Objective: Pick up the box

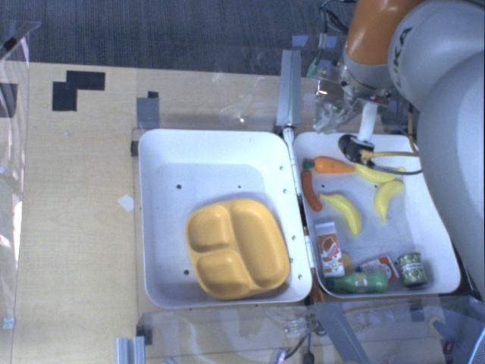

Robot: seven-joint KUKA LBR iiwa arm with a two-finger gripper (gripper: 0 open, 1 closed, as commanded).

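The table (76, 218) looks like pale smooth wood. The white bins (163, 203) and the yellow tray (237, 246) look like smooth plastic. The box (330, 250) looks like printed paper card.

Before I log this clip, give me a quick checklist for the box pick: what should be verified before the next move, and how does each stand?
1. Box located, in the right bin near its front left corner: ok.
2. Box lying free from above: ok.
3. Room beside the box: not ok; green bottle lies close at its front end.
4. End effector over the box: not ok; it sits at the bin's back edge.
5. End effector holding nothing: cannot tell.
6. Yellow tray out of the way, in the left bin: ok.
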